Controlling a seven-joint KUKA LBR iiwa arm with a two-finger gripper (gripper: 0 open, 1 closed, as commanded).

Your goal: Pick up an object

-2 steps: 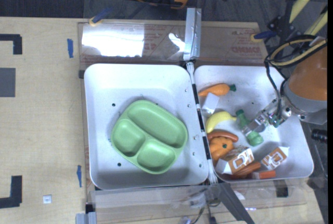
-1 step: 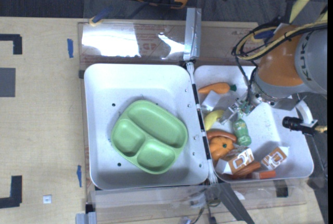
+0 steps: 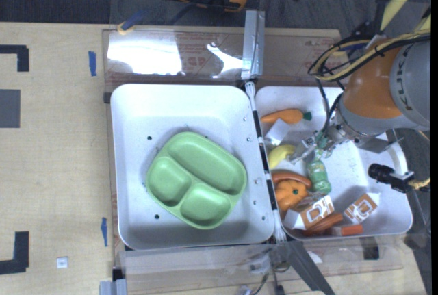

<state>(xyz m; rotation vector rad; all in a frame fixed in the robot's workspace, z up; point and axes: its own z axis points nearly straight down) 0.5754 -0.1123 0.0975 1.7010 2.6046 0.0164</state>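
On my counter's left bin (image 3: 130,116) sits a green divided tray (image 3: 196,179). In the right bin (image 3: 397,215), my claw (image 3: 320,143) hovers low; whether it's parted or closed, I can't tell. A green bottle (image 3: 318,176) lies just at its six o'clock, long axis running twelve-to-six. That looks like my nearest target.

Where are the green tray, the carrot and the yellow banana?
green tray (image 3: 196,178), camera view, on the ridge between its compartments.
carrot (image 3: 284,116), camera view, on the middle of its orange body.
yellow banana (image 3: 280,154), camera view, on its curved yellow side.
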